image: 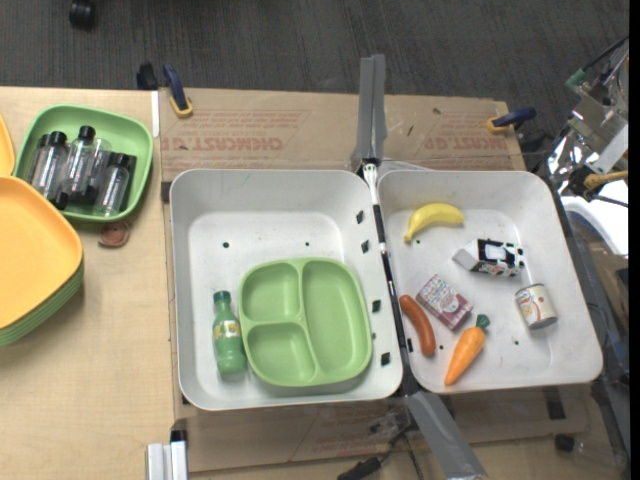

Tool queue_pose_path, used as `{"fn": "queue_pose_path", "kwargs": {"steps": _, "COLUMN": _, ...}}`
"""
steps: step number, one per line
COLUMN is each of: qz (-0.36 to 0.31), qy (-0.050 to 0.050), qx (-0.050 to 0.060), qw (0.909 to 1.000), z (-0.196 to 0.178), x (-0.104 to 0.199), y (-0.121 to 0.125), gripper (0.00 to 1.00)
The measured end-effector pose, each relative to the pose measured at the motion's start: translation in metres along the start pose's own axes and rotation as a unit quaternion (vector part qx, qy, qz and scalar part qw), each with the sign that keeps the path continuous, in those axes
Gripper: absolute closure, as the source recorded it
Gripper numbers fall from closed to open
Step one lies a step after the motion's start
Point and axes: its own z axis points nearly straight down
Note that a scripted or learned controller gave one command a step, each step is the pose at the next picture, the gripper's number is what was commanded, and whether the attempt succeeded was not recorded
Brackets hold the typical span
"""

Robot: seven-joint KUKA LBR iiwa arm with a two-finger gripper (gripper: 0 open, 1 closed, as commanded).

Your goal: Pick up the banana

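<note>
Lying in the right bin [560, 363] near its far left corner, the banana [433, 217] runs left-right, ends curving toward me. It's plain yellow, unmarked; the pincer's state I can't tell.

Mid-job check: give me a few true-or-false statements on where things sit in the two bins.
1. The banana lies in the right bin. True.
2. The green bottle lies inside the divided tray. False: it lies beside the tray, at its left.
3. The carrot is in the left bin. False: it is in the right bin.
4. The can lies right of the milk carton. True.
</note>
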Motion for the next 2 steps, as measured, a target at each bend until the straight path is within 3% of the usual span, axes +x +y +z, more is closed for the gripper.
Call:
{"fn": "queue_pose_path", "kwargs": {"steps": 1, "qz": 0.157, "qy": 0.000, "qx": 0.000, "qw": 0.9876, "z": 0.013, "x": -0.002, "y": 0.042, "gripper": 1.00}}
{"fn": "queue_pose_path", "kwargs": {"steps": 2, "qz": 0.265, "qy": 0.000, "qx": 0.000, "qw": 0.9644, "z": -0.006, "x": -0.007, "y": 0.054, "gripper": 1.00}}
